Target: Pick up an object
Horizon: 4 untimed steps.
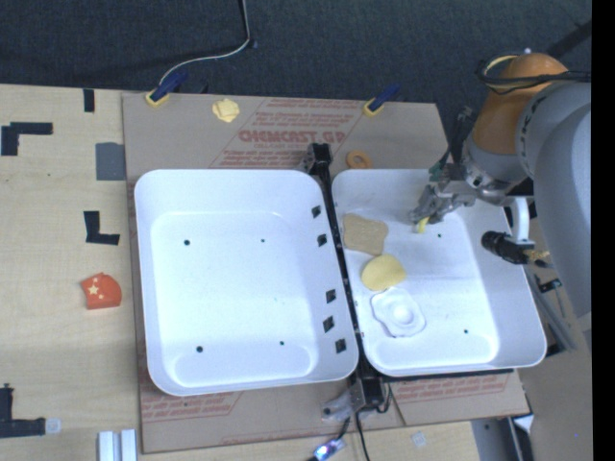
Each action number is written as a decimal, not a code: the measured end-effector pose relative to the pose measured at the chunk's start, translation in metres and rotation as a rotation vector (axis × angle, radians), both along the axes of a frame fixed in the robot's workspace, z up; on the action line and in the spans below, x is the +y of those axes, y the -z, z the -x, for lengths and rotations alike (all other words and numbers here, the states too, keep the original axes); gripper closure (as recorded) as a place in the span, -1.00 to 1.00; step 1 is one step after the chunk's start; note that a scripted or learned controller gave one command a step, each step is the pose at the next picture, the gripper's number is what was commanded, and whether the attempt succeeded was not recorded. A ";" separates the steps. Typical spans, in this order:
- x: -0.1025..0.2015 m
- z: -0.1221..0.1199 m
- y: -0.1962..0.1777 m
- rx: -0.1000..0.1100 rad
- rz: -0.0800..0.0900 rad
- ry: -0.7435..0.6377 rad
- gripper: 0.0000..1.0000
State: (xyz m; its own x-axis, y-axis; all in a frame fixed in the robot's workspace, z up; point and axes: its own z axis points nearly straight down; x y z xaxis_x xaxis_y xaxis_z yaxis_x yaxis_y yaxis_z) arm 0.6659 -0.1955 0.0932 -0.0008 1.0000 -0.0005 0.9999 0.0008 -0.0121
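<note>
The right bin (500,344) holds three objects near its left side: a tan slice like bread (364,233), a yellow rounded piece (383,273) and a white fried-egg-like piece (398,314). My gripper (426,215) hangs over the upper middle of this bin, to the right of the tan slice and apart from it. A small yellow bit (420,225) shows at the fingertips; what it is cannot be made out. The grey arm with its orange band (519,94) comes in from the right.
The left bin (159,257) lies beside the right one, with a black clip strip (327,248) between them. On the bench outside sit a red-orange object (102,291) at far left, a yellow piece (226,110) and a small orange ring (357,160) on the cardboard.
</note>
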 end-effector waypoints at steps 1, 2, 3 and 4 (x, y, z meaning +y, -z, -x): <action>0.061 -0.002 -0.054 -0.015 -0.002 -0.005 1.00; 0.068 0.068 -0.087 -0.010 0.000 0.002 1.00; 0.150 0.111 -0.113 -0.010 -0.005 -0.008 1.00; 0.180 0.156 -0.122 -0.007 -0.002 -0.003 1.00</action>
